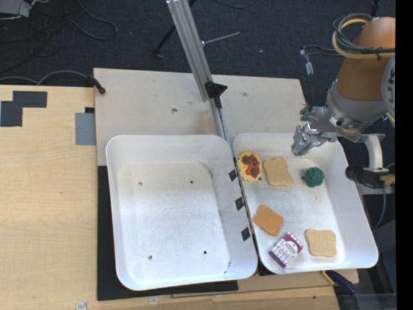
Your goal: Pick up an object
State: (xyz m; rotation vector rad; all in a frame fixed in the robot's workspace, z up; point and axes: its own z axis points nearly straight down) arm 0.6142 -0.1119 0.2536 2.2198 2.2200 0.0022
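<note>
The right bin holds several items: a small pizza piece at its far left, a tan bread slice beside it, a green ball, an orange-brown piece, a red and white packet and another bread slice near the front. My gripper hangs over the far edge of the right bin, above and between the bread slice and the green ball. Nothing shows between its fingers.
The left bin sits beside the right one, with black clips along the shared rim. A slanted aluminium bar rises from the bench behind the bins. A wooden table lies at the left.
</note>
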